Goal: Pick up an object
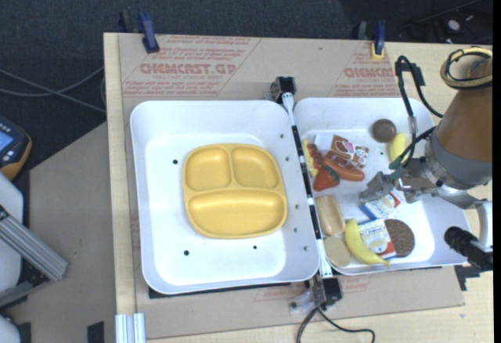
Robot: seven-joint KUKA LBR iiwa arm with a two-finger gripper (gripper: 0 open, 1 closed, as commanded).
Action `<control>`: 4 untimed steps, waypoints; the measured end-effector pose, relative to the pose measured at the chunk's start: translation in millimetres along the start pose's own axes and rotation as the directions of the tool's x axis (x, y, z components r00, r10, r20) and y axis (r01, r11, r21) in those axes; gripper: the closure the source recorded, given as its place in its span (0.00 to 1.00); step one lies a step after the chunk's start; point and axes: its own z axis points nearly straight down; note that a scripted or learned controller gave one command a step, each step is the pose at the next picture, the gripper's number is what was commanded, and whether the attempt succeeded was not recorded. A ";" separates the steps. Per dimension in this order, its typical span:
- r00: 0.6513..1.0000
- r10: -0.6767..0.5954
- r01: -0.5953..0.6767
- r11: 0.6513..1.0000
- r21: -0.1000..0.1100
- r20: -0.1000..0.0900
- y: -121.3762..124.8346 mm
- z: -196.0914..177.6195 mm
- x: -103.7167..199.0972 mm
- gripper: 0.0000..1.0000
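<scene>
The right bin (356,110) holds several toy foods. A banana (358,243) lies at the front, beside a brown round cookie (400,236) and a white and blue packet (376,233). A tan bread piece (330,215) lies by the bin's left wall. Red pieces (338,171) and a striped bacon-like piece (343,149) sit further back, with a brown ball (383,129) and a yellow lemon (398,147) at the rear. My gripper (387,189) hangs low in the middle of this bin, just behind the packet and right of the red pieces.
The left bin (156,138) holds a yellow divided plate (234,191). The arm's orange band (470,126) and grey wrist (458,169) cover the right bin's right side, with black cables (407,99) looping above it. Blue clamps (146,30) sit on the bench's back edge.
</scene>
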 end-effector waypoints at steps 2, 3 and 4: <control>1.000 0.005 -0.005 1.000 -0.015 0.011 2.7 98.3 15.5 0.00; 1.000 0.001 -0.001 1.000 -0.013 0.003 3.0 98.8 11.1 0.00; 1.000 -0.001 0.001 1.000 -0.011 0.006 67.6 99.5 17.8 0.00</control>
